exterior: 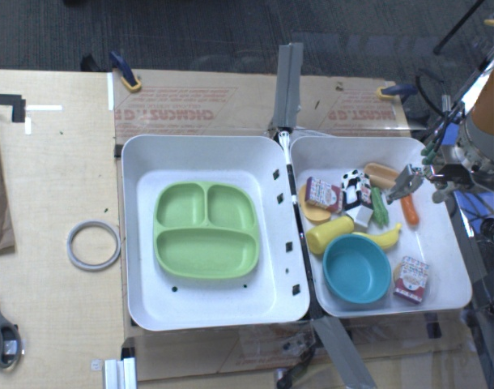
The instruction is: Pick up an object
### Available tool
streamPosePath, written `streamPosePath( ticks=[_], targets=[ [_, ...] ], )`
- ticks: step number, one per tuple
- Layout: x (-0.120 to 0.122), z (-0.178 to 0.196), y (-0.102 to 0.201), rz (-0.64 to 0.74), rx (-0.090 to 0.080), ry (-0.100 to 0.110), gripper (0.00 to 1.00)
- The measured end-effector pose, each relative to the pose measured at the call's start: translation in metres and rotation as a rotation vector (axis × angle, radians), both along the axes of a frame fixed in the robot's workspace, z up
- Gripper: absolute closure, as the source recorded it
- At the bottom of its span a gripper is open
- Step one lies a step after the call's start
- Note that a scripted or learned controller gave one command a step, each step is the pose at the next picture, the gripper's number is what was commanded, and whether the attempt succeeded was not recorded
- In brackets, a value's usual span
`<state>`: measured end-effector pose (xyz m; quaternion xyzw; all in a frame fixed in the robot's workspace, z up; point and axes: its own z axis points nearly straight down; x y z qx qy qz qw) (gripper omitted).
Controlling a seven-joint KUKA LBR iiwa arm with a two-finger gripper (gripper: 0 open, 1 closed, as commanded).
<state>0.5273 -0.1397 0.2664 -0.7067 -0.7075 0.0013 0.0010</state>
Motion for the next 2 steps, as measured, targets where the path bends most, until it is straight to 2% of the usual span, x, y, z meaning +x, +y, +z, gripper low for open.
streamPosePath(
  ticks=[1,2],
  targets=[
    [0.071,-0.086,-0.043,0.022,0.000,-0.001,0.00],
    [0.069,-0.174,-0.070,0.156,0.002,-0.004,0.00]
  ],
)
